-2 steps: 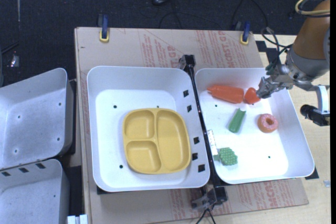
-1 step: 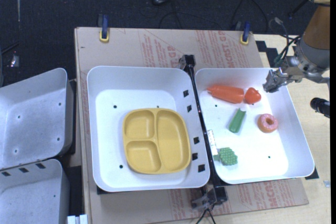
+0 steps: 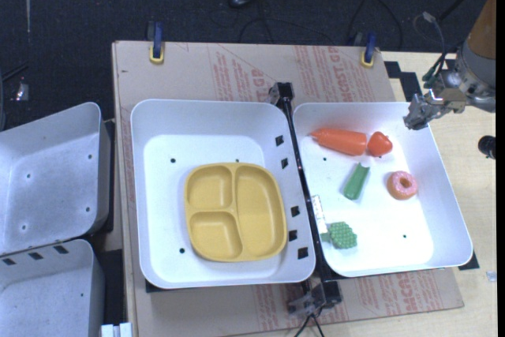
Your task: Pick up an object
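1. The gripper (image 3: 417, 116) hangs over the right bin (image 3: 450, 201) at its upper right rim, touching nothing I can make out.
2. Whether it's open or closed, I cannot tell.
3. In that bin: carrot (image 3: 341, 140), red pepper (image 3: 379, 144), green cucumber (image 3: 356, 181), pink donut (image 3: 402, 185), green broccoli (image 3: 342, 235).
4. The left bin (image 3: 158, 130) holds a yellow divided plate (image 3: 234, 211).

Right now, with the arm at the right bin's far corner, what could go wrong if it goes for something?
1. The carrot and red pepper appear to touch, so closing on one may push or drag the other.
2. The gripper hangs over the right bin rim; a straight descent could strike it.
3. The green block sits near the divider, leaving little finger room.
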Action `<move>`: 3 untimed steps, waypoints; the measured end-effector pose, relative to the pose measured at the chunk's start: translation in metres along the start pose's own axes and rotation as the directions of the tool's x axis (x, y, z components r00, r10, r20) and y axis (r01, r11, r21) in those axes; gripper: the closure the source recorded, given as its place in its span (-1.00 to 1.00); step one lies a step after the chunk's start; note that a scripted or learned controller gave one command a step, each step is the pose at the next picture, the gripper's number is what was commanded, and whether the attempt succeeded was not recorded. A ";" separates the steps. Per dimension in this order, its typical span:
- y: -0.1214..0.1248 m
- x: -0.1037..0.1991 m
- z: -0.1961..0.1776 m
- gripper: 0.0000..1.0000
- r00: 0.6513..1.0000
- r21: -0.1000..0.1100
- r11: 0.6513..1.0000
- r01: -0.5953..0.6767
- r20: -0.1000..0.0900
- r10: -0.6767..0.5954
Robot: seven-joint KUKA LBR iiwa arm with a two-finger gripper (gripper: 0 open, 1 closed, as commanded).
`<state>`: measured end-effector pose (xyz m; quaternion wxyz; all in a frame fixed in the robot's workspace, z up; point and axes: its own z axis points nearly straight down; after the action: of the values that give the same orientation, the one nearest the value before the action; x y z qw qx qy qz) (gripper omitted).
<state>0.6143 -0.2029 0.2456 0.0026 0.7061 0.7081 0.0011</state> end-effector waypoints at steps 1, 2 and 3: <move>-0.015 0.049 0.003 1.00 1.000 0.007 1.000 0.003 -0.003 -0.003; -0.026 0.098 0.013 1.00 1.000 0.008 1.000 0.003 -0.003 -0.003; -0.023 0.153 0.004 1.00 1.000 0.004 1.000 0.005 -0.003 -0.005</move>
<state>0.5905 -0.0497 0.2410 -0.0001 0.7044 0.7098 0.0006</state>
